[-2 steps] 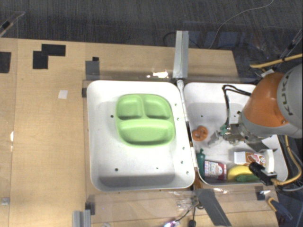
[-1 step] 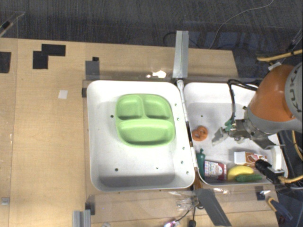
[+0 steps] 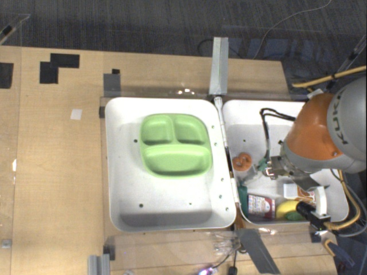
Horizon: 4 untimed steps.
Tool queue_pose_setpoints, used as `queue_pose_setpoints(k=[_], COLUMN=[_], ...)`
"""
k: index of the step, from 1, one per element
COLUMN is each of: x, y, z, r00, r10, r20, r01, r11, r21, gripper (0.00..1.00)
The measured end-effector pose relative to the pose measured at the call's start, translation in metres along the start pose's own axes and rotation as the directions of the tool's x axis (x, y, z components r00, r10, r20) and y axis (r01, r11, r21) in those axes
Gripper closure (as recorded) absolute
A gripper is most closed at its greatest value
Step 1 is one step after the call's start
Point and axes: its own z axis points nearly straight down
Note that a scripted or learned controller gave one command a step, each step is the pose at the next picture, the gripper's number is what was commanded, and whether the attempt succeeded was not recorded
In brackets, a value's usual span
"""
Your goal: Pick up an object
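My gripper point(image 3: 274, 168) hangs low in the right bin point(image 3: 252, 116), under the arm's orange band and grey wrist. Just left of it lies a small orange round object point(image 3: 242, 161). Along the bin's front wall sit a dark red packet with a label point(image 3: 261, 205), a yellow piece point(image 3: 286, 208) and a green piece point(image 3: 294, 215). A white item with printed colours point(image 3: 309, 196) lies right of the gripper, partly under the arm. I see nothing held.
The left bin point(image 3: 123, 199) holds a green divided plate point(image 3: 174, 144) in its back half. A grey post point(image 3: 218, 67) stands behind the wall between the bins. Black cables point(image 3: 266, 125) loop over the right bin's back.
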Motion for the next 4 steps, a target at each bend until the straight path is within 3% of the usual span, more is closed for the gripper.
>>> queue_pose_setpoints(k=[1,2,3,4], x=[-0.006,-0.008,-0.005,0.012], y=[-0.013,0.025,0.028,0.041], z=[-0.001,0.000,-0.012,-0.222], r00=[0.992,0.913,0.912,0.912], r10=[-0.125,-0.408,-0.409,-0.410], r20=[0.002,-0.001,-0.002,-0.004], r01=[0.125,0.408,0.409,0.410], r11=[0.992,0.913,0.912,0.912], r21=[-0.011,0.000,-0.007,0.005], gripper=[0.00,0.00,1.00,1.00])
